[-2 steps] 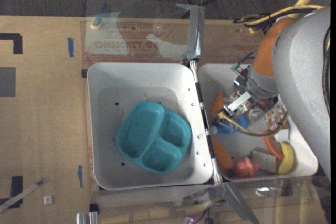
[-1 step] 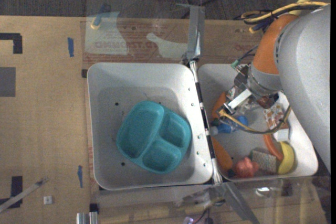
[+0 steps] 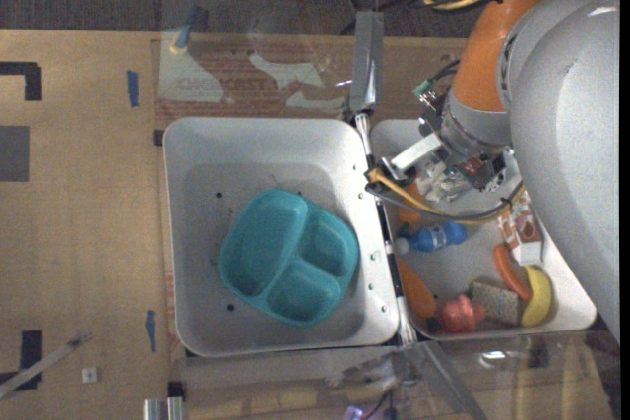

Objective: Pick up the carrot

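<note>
The carrot is an orange tapered piece lying along the left wall of the right bin, near its front. My gripper hangs low over the back left part of that bin, above and behind the carrot and apart from it. The wrist and cables hide what lies directly under the gripper. A small orange patch shows at the gripper's lower left edge; I cannot tell what it is.
A blue bottle lies between gripper and carrot. A pink toy, a sponge, a yellow banana and a red-orange sausage shape crowd the front right. The left bin holds a teal divided plate.
</note>
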Action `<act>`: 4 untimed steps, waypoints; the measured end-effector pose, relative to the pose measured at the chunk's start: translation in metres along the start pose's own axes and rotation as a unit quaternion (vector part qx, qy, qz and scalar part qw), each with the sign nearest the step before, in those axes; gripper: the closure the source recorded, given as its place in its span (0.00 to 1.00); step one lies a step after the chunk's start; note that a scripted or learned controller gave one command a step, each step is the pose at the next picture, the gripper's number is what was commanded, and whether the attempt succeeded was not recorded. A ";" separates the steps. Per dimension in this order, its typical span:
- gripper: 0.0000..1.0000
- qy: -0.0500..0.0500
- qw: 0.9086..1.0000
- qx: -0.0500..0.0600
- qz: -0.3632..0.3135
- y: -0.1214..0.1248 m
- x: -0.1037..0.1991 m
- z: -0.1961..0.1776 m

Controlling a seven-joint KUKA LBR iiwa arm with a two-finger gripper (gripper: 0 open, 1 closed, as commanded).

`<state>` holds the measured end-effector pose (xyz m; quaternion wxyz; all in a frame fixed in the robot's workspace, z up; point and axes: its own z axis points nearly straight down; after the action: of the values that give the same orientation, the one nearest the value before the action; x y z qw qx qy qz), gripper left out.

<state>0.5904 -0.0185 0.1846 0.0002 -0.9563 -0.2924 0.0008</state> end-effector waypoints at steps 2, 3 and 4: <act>1.00 -0.001 0.992 0.002 -0.129 0.001 -0.077 -0.030; 1.00 0.000 0.938 0.002 -0.346 -0.072 -0.077 -0.043; 1.00 0.000 0.953 0.001 -0.303 -0.117 -0.056 -0.022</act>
<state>0.4789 0.0471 0.2071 0.0017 -0.8228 -0.5684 0.0016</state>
